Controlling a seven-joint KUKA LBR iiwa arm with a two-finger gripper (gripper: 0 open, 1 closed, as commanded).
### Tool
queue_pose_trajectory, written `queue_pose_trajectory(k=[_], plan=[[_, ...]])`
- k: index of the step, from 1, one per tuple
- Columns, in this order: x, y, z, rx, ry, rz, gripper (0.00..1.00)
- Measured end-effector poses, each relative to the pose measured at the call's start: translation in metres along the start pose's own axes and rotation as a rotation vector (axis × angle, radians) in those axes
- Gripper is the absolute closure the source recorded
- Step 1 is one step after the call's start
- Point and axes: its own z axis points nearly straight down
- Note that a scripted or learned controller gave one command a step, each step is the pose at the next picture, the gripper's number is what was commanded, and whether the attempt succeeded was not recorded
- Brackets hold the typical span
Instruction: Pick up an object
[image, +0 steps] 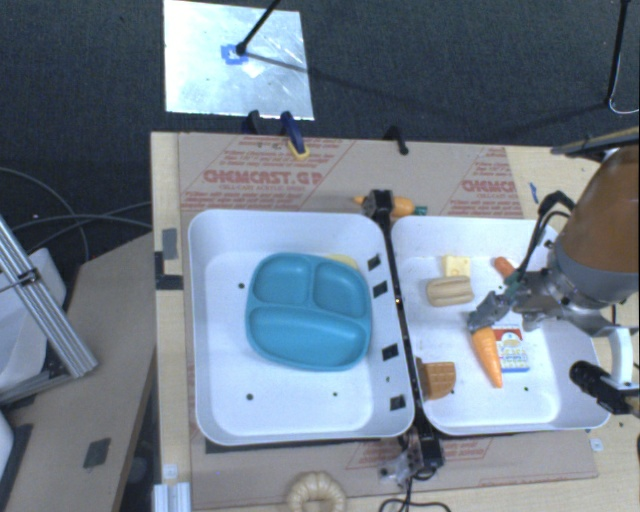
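Observation:
My gripper (489, 314) hangs low over the right bin (570, 400), just above the thick top end of an orange carrot (488, 360). Whether it touches the carrot cannot be made out. A small red, white and blue box (512, 351) lies against the carrot's right side. A tan bun (449, 291) and a pale yellow block (457, 266) lie up and left of the gripper. A small orange piece (503, 266) sits behind it. At the bin's front left corner lies a brown waffle-like piece (437, 377).
The left bin (215, 400) holds a blue divided plate (308, 308) with a yellow item (343, 261) at its far edge. A black divider (398, 320) runs between the bins. An orange object (401, 207) lies behind them, and a beige ring (316, 492) in front.

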Motion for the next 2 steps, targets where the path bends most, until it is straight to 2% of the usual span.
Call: queue_pose_trajectory(k=[1,2], plan=[[0.0,0.003,-0.006,-0.013,-0.001,-0.003,0.0],[0.007,0.003,0.055,-0.008,0.0,-0.001,0.0]])
